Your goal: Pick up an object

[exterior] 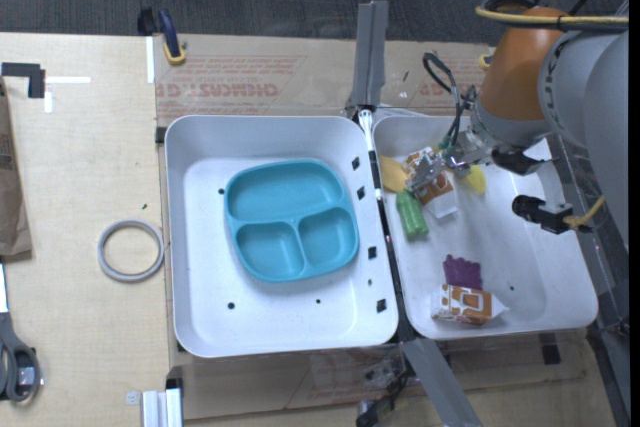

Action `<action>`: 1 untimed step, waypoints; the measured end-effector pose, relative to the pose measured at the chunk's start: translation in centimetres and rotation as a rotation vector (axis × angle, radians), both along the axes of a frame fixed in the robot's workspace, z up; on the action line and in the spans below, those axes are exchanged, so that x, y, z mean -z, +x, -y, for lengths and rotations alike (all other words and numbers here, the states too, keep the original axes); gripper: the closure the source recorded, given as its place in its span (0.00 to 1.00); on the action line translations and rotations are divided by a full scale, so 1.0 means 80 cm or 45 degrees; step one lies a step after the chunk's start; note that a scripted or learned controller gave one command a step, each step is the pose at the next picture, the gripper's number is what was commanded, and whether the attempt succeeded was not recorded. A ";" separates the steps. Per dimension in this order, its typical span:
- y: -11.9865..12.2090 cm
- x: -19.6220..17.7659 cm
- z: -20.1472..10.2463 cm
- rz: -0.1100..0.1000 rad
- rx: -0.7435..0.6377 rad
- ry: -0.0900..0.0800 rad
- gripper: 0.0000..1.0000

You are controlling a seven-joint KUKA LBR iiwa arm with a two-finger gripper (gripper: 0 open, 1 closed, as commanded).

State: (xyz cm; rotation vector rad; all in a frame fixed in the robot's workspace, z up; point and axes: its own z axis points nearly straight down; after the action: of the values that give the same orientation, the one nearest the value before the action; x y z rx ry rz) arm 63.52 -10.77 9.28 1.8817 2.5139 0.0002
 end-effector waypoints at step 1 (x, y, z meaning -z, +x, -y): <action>-0.031 0.000 0.011 0.000 -0.376 0.000 0.00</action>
State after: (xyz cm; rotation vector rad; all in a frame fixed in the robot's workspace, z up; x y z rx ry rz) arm 61.00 -11.65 9.24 1.4919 2.7632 0.0003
